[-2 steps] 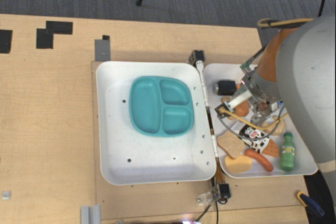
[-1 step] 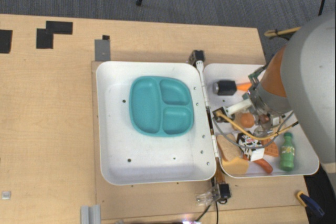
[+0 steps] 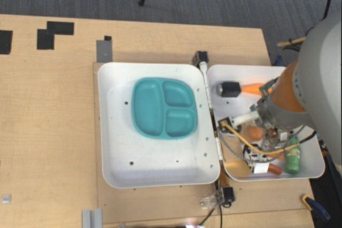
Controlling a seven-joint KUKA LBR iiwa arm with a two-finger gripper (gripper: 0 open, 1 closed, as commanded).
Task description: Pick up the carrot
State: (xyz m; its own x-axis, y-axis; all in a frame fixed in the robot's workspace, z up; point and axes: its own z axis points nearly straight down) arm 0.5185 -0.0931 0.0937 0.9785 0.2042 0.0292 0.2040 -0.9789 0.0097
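Leftmost, the left bin (image 3: 115, 131) is sitting at the middle of the frame, holding a teal plate (image 3: 163, 108) with three compartments, lying flat near the bin's upper middle. Just right of it, the right bin (image 3: 315, 165) is crowding with small things: a black-and-silver cylinder (image 3: 228, 89) is lying near its upper left, and the carrot (image 3: 251, 88) (orange, lying flat) is poking out just right of that cylinder, toward the arm. Lower right in the frame, a green bottle (image 3: 292, 160) and a red piece (image 3: 274, 170) are resting near the bin's bottom edge. The arm (image 3: 315, 77) is reaching in from the right, and the gripper (image 3: 265, 133) is hanging over the bin's middle, below the carrot and apart from it; whether it is spread or pressed together I cannot tell.
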